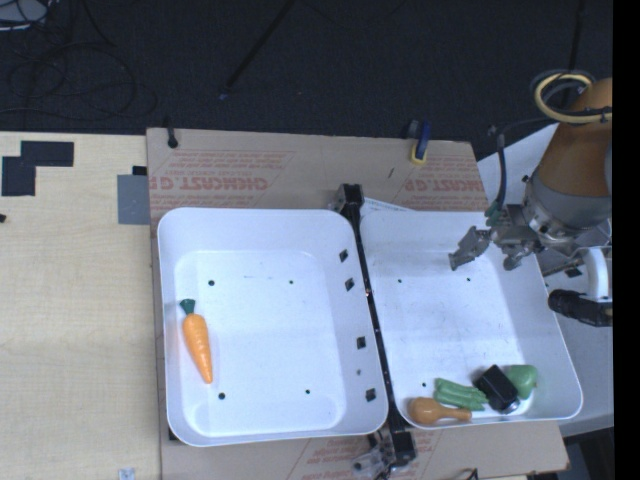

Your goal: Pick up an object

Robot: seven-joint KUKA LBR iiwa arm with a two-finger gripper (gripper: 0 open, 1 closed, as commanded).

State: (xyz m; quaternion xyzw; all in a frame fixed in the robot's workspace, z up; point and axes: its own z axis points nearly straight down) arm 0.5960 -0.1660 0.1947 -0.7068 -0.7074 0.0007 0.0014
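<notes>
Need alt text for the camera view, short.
Two white bins side by side on a bench: the left bin holds a carrot, the right bin a small pile at its near edge. The arm's hand hangs over the right bin's far side.

A toy carrot, orange with a green top, lies lengthwise by the left bin's left wall. In the right bin's near corner, 4 pieces cluster: orange gourd, green pod, black block, green lump

A brown cardboard sheet with red printing lies on the desk under the bins. A blue and yellow clamp grips its far edge, and dark cables trail across the black floor behind.
</notes>
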